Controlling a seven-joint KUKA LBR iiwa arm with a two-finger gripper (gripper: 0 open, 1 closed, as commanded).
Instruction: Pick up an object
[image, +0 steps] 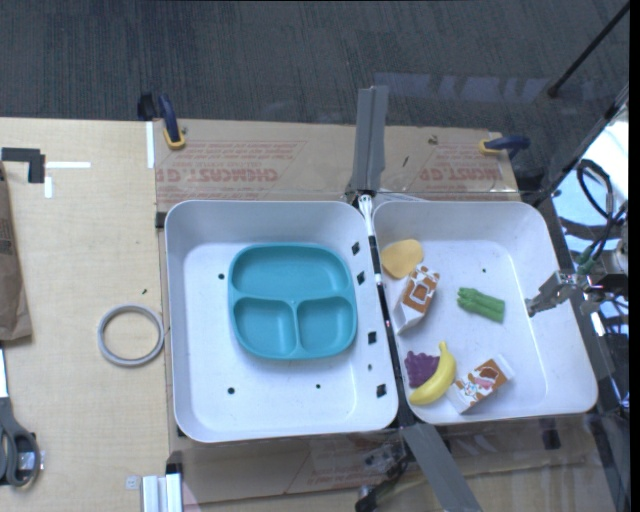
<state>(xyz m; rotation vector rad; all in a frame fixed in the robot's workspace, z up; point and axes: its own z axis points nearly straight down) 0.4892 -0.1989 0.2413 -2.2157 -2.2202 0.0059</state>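
The right bin (530, 225) holds several small items. A yellow rounded piece (402, 257) lies at its upper left, with a white and orange carton (418, 293) just below it. A green bean pod (481, 304) lies near the middle. At the front are purple grapes (421, 364), a banana (436, 378) and a second small carton (482, 382). My gripper (548, 296) hangs at the bin's right rim, to the right of the green pod and apart from every item. Nothing shows in its grasp.
The left bin (190, 300) holds a teal divided plate (294, 300). On the bench to the left lie a grey tape ring (131, 334) and scissors (15, 452). Blue clamps (160, 110) sit at the back edge, and cables hang at the far right.
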